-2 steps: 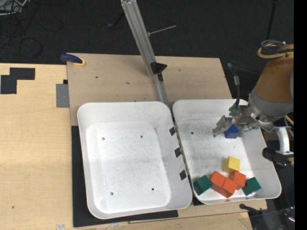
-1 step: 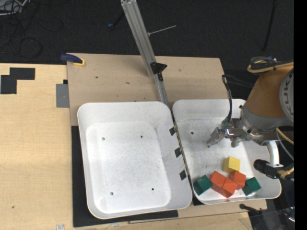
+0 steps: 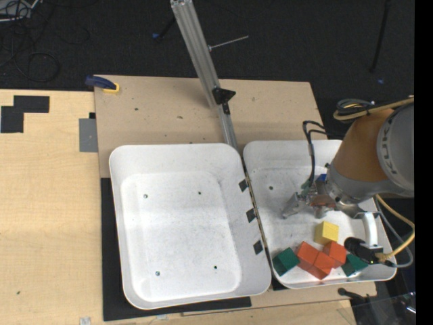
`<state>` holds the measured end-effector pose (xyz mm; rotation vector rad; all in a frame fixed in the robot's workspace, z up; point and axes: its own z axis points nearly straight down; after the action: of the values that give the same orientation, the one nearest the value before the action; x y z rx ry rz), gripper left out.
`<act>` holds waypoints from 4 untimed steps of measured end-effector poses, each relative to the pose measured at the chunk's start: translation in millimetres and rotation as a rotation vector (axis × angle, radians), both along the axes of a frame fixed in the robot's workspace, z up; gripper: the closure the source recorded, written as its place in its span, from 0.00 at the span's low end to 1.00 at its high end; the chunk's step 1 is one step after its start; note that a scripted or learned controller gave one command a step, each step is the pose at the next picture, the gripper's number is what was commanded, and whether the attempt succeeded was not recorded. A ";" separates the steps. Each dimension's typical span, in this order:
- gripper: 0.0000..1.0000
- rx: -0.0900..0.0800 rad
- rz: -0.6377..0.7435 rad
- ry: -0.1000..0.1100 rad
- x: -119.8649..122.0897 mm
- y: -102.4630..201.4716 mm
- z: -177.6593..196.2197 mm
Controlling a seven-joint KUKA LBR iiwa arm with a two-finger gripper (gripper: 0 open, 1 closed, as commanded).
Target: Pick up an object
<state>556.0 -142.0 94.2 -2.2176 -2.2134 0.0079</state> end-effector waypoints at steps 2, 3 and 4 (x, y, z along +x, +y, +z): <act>1.00 -0.002 0.004 -0.011 7.1 -1.6 57.0; 1.00 -0.004 0.003 -0.014 13.2 -9.9 115.8; 1.00 -0.002 0.003 -0.010 13.4 -11.2 132.4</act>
<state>569.3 -153.2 226.6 -2.2202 -2.2228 -0.0003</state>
